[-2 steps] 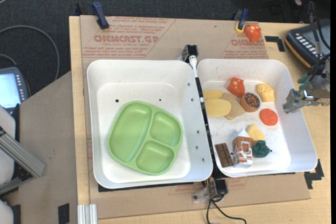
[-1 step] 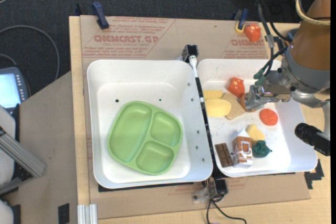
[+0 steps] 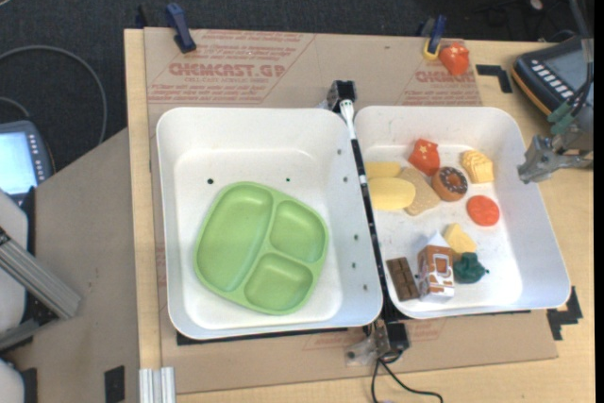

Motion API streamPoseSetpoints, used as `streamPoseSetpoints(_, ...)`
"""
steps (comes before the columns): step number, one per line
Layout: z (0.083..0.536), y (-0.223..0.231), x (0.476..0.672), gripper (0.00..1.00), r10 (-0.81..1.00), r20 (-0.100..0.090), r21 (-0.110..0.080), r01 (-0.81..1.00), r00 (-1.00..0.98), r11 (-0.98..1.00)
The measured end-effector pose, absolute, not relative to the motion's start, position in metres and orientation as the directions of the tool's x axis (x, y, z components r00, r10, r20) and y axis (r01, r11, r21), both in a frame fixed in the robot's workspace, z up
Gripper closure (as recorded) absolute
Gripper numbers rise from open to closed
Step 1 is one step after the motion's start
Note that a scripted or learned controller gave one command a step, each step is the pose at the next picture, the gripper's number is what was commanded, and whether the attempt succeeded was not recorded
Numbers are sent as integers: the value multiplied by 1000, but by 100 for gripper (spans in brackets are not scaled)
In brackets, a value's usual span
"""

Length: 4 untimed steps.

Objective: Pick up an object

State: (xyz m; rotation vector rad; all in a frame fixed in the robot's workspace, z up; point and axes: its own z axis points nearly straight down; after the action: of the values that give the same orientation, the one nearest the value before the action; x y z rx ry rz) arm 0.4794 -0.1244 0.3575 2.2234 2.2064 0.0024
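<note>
The gripper (image 3: 540,163) sits at the right rim of the right bin (image 3: 538,241), just outside the toys. It looks small and a bit blurry from here, so I cannot tell how it is set, and nothing shows in it.

The things to pick from all lie in the right bin. The left bin (image 3: 179,203) has a green tray (image 3: 261,247) with three dips in it, smooth and shiny like plastic.

The toys look like play food. There is a red block (image 3: 425,154), a round brown donut (image 3: 450,183), a flat red disc (image 3: 483,210), a smooth yellow lump (image 3: 391,194), a bumpy yellow piece (image 3: 478,166), a dark brown bar (image 3: 403,278) and a small green thing (image 3: 469,271).

To do this well, I think the arm should pick a toy that has room around it. The red disc lies a little apart from the rest, but it is flat and may be hard to pinch. The red block is taller and nearer the bin's back wall, so it may be easier. Going straight down over the middle of one toy should keep the others from getting bumped.
</note>
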Motion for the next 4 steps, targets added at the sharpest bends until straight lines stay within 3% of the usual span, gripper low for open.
streamPoseSetpoints(1,376,-230,496,100,1000,-8,5,1000,9,-9)
streamPoseSetpoints(2,499,-161,538,100,1000,-4,17,1000,-7,7)
streamPoseSetpoints(3,333,-227,512,100,1000,3,-16,1000,7,-7)
streamPoseSetpoints(4,545,-179,507,100,1000,-6,20,1000,-3,3)
